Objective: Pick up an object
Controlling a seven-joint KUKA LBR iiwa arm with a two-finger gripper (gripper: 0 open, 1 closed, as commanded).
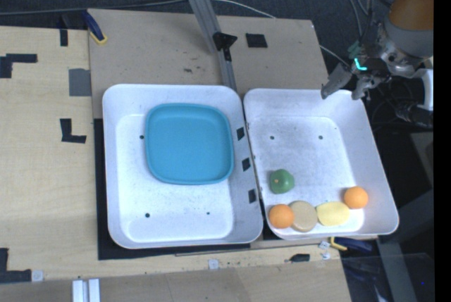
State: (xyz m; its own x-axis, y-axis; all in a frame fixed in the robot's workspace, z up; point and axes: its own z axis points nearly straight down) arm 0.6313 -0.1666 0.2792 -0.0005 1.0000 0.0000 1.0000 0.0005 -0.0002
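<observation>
The right bin (310,117) holds a green round fruit (282,181) near its middle front. Along its front wall lie an orange ball (281,215), a tan round piece (304,215), a yellow lemon-like piece (332,212) and a second orange ball (356,197). My gripper (347,85) hangs over the right bin's far right corner, well away from all the objects. Its two dark fingers are spread apart with nothing between them.
The left bin (127,153) carries a blue square plate (189,143). A grey metal post (204,5) slants from the top down to the gap between the bins. Cables trail across the dark floor at top right.
</observation>
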